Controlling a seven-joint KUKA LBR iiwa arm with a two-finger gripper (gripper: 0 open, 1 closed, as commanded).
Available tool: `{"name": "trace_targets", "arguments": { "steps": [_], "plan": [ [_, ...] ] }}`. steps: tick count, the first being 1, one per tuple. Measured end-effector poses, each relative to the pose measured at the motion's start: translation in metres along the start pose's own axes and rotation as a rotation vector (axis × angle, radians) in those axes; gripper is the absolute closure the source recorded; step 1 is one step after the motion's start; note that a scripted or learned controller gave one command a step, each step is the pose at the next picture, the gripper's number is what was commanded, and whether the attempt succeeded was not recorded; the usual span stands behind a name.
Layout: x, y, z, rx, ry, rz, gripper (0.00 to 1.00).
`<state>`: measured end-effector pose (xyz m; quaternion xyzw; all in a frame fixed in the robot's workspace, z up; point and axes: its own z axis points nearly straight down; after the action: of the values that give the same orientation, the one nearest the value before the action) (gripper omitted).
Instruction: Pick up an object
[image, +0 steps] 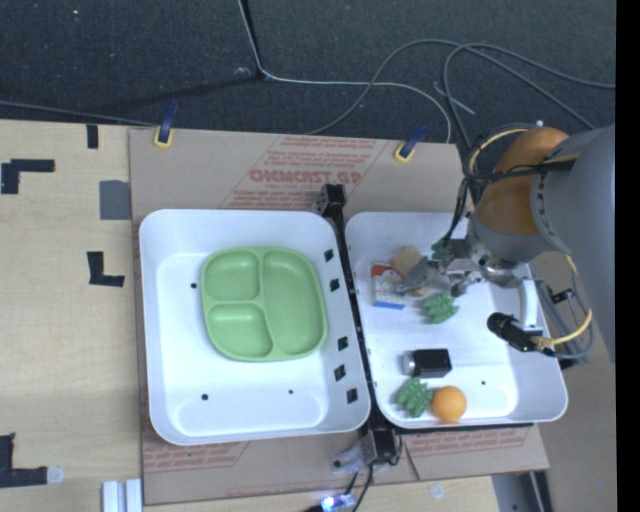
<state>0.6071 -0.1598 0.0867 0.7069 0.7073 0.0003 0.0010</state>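
two white bins sit side by side on a sheet of cardboard (300, 165) over the surface. the left bin (165, 300) holds a green divided plate (264, 303), lying flat near the bin's middle, with three compartments

the right bin (535, 395) holds the small things. near its far left part lies a packet (388, 290) with red and blue on it, and just behind it a tan lump (406, 261). a green leafy toy (437, 308) lies just right of the packet. nearer the front edge a black block (430, 362) lies flat, and in front of it a second green toy (413, 397) sits touching an orange ball (449, 403)

the arm (590, 215) reaches in from the right, its orange band (520, 180) above the far right part of the right bin. the jaws (440, 275) are low over the bin's far half, pointing left, between the tan lump and the green leafy toy and close to the packet's right end. the metal parts there blur together with the things under them, so i cannot tell whether the jaws are open or closed, nor whether they touch anything. nothing is plainly seen between them

cables (400, 70) trail over the dark floor behind the surface, and two clips, one at each far corner, hold the cardboard
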Motion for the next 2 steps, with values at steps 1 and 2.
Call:
{"name": "trace_targets", "arguments": {
  "steps": [1,2],
  "plan": [
    [0.001,0.001,-0.012,-0.005,0.000,-0.002,1.00],
    [0.010,-0.004,-0.064,-0.001,0.001,-0.002,1.00]
  ]
}}
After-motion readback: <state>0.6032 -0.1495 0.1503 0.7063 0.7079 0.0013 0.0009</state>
